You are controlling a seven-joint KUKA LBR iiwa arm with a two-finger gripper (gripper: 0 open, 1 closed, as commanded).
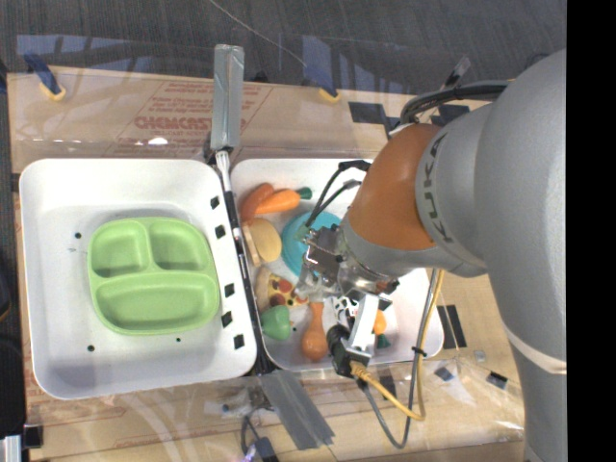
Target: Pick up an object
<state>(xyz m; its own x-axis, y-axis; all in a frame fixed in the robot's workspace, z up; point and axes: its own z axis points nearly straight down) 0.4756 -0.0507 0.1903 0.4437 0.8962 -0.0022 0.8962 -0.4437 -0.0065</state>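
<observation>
Right bin [289,173], arm [404,200] low among toys [274,200]

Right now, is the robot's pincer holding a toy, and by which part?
Cannot tell: the pincer sits low among the toys in the right bin, its tip hidden from view.

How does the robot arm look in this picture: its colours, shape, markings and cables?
The arm is built of thick, rounded grey segments. An orange band rings it above the wrist, and the KUKA lettering stands on the grey shell beside it. Thin black cables loop past the band toward the silvery metal gripper.
</observation>
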